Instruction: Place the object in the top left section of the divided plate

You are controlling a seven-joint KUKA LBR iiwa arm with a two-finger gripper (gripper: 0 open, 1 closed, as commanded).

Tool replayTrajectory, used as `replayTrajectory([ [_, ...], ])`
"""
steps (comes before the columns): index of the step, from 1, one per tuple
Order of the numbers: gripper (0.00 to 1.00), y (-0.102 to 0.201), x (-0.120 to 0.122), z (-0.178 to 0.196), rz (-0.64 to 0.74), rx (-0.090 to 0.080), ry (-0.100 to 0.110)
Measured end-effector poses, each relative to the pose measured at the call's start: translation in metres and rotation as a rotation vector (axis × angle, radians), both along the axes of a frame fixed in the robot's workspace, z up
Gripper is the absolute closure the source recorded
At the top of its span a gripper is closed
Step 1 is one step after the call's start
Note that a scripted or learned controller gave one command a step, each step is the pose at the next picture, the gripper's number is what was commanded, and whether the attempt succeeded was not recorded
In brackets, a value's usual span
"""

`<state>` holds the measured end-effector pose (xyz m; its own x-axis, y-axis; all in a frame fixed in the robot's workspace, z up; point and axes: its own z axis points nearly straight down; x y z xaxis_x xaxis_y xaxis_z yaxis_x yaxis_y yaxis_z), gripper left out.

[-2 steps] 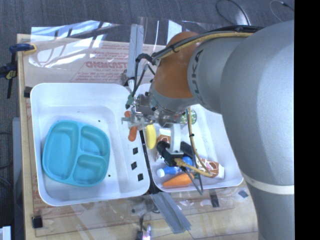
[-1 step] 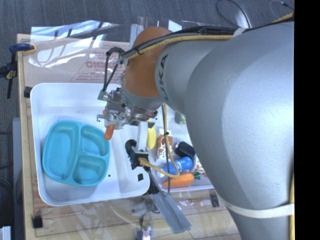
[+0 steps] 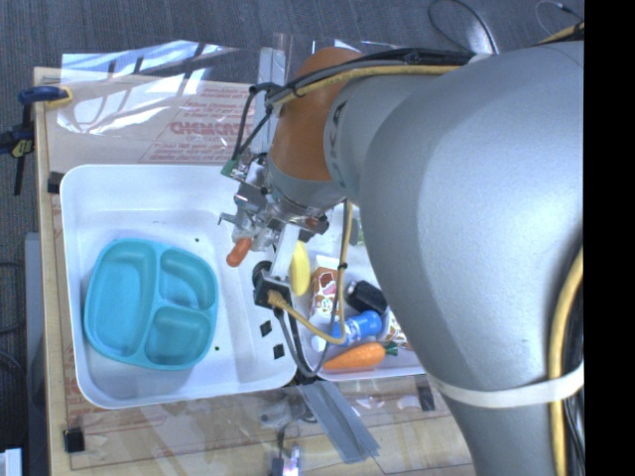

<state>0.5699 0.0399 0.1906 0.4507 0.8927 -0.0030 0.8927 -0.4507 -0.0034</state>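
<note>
A: Turquoise divided plate (image 3: 151,303) lies in the left bin (image 3: 74,206), all three sections bare. What is beside it?

B: Toward the right, the end effector (image 3: 248,234) hangs over the strip where the two bins meet, and a small orange object (image 3: 237,254) sits right at its tip (whether it is pinched I cannot tell). It is well apart from the plate.

A: And farther right?

B: The right bin (image 3: 332,370) holds a yellow piece (image 3: 300,269), a blue bottle (image 3: 361,324) and a carrot (image 3: 354,357), under the grey arm (image 3: 476,216).
</note>
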Motion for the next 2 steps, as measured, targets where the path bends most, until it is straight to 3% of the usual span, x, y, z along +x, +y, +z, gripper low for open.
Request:
replayTrajectory([
  [1, 1.00, 0.0486, -0.0195, -0.0007, 0.189, 0.002, 0.004],
  [2, 0.00, 0.0482, -0.0194, -0.0006, 0.188, 0.002, 0.004],
])
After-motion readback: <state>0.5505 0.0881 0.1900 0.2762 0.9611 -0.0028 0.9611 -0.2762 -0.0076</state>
